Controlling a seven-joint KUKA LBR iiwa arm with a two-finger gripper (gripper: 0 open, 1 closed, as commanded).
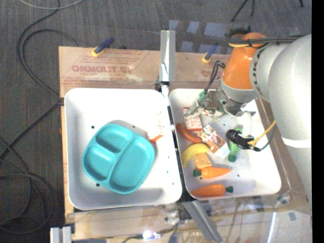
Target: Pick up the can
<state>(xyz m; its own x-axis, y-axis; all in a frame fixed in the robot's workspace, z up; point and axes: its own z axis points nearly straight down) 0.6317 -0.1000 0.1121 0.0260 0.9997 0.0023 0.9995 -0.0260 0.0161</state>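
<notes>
Nearest, two orange plastic carrots point(211, 173) lie in the right-hand white bin point(263, 178). Farther back, the hand point(208, 105) hovers low over jumbled toy food; its finger state cannot be told. No can is distinguishable. Seemingly the reach step; next, locate the can.

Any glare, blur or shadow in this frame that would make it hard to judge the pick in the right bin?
Camera view: lighting is even, with soft shadows under the teal divided plate and inside the right bin; the white bin walls look bright but not blown out; the image is slightly soft and low in resolution, so the gripper and the small items below it blur together; the arm's near body looks pale and blurred.
</notes>
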